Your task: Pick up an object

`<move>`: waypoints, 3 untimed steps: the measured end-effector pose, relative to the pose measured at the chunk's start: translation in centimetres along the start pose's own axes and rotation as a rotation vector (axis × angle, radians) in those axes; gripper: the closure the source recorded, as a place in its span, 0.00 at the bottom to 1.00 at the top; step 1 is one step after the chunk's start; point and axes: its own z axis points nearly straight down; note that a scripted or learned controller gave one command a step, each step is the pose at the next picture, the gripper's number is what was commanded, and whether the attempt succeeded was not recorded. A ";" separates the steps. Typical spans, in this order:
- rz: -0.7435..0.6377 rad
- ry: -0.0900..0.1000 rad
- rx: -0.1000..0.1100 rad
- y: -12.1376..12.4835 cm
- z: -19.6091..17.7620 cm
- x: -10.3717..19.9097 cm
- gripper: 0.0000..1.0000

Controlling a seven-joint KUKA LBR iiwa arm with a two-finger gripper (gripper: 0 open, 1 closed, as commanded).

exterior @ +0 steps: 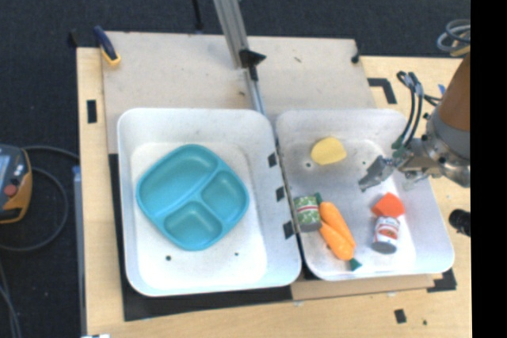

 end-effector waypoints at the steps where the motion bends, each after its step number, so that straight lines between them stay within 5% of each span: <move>1: -0.003 -0.002 -0.012 0.2 -0.7 0.0 0.00; 3: 0.000 -0.003 -0.008 0.6 9.9 -0.1 0.00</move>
